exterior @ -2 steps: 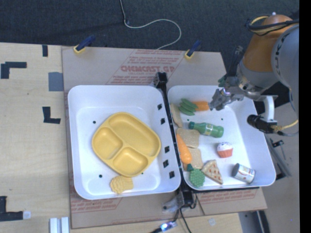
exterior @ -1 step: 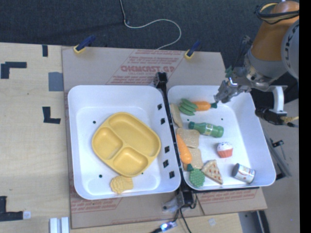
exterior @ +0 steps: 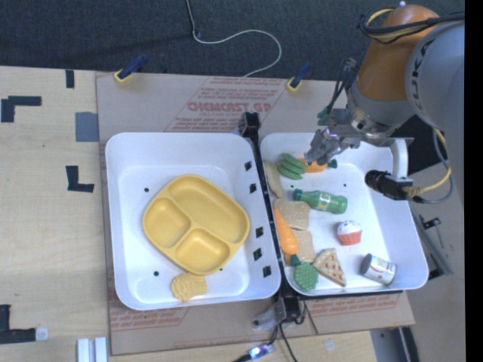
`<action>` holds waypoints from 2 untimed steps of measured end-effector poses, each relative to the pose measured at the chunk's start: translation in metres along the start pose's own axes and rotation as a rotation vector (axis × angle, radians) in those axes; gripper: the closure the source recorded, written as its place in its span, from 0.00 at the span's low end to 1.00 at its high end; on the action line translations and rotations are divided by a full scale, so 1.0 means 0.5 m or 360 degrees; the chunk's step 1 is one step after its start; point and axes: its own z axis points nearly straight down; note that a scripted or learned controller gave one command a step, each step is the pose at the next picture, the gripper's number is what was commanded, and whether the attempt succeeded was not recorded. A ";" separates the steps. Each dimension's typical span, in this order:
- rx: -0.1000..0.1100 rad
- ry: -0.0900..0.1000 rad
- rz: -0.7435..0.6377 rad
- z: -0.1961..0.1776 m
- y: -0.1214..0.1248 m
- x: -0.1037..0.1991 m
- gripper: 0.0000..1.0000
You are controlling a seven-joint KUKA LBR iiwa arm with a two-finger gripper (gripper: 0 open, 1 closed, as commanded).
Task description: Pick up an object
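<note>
While my arm reaches over the right bin (exterior: 411, 225), my gripper (exterior: 323, 151) hangs above the green-topped carrot (exterior: 300, 166). Whether it is apart or together, I cannot tell.

Arm (exterior: 400, 59) reaches in from right, gripper (exterior: 323, 151) low over right bin (exterior: 400, 232), at the orange-and-green carrot (exterior: 302, 165) near bin's back left. Finger state unclear. Right bin also has green bottle (exterior: 321, 200), cupcake (exterior: 348, 233), can (exterior: 376, 268), pizza slice (exterior: 330, 266), a second carrot (exterior: 286, 234) along left wall, bread slices (exterior: 296, 216). Left bin (exterior: 124, 202) has yellow divided plate (exterior: 196, 222) and a tan cookie (exterior: 188, 285) at front. Cardboard (exterior: 219, 104) under bins, white cable (exterior: 226, 36) behind.
</note>
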 end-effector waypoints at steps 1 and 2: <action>-0.0004 0.0000 -0.0002 -0.022 0.013 0.104 1.00; -0.0002 0.0000 -0.0001 -0.028 0.014 0.201 1.00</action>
